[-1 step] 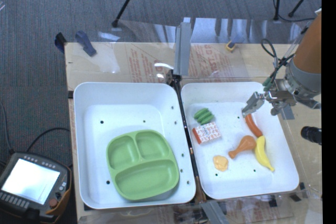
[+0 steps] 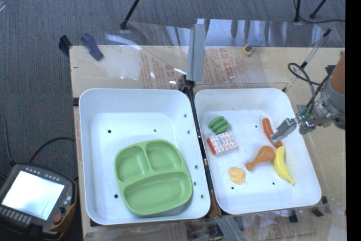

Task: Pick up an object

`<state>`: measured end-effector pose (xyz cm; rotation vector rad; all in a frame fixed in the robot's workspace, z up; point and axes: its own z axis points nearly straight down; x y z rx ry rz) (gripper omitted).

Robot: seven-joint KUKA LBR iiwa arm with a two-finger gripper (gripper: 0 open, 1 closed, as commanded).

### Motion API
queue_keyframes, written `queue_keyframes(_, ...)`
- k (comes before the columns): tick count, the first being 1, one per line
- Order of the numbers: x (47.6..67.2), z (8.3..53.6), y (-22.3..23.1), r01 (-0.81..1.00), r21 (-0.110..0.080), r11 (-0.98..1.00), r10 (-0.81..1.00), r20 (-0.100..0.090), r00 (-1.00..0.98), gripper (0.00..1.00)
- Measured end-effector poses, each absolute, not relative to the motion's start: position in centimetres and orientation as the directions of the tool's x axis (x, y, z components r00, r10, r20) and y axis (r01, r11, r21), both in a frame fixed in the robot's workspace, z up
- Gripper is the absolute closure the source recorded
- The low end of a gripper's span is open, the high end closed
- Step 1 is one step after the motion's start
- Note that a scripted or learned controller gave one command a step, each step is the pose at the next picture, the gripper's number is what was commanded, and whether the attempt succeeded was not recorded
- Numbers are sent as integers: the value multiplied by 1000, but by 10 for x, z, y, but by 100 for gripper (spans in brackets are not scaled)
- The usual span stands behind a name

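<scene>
Nearest the camera, a green divided plate (image 2: 153, 177) lies in the left bin (image 2: 93, 113) toward 5 o'clock. On the surface (image 2: 124, 65) beside it, the right bin (image 2: 248, 96) holds green pods (image 2: 219, 123), a red-and-white packet (image 2: 222, 143), an orange round piece (image 2: 237, 175), a drumstick (image 2: 260, 157), a banana (image 2: 282, 165) and a carrot (image 2: 268, 128). My end effector (image 2: 281, 131) hangs at the bin's 3 o'clock side, just over the carrot; how far it is open I cannot tell.
</scene>
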<state>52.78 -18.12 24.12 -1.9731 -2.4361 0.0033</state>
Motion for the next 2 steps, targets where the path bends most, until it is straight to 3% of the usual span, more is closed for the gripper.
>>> queue_keyframes(1,502,127,-211,999,-11,-40,999,4,40,0)
queue_keyframes(2,528,84,-197,904,-11,-426,905,2,426,0)
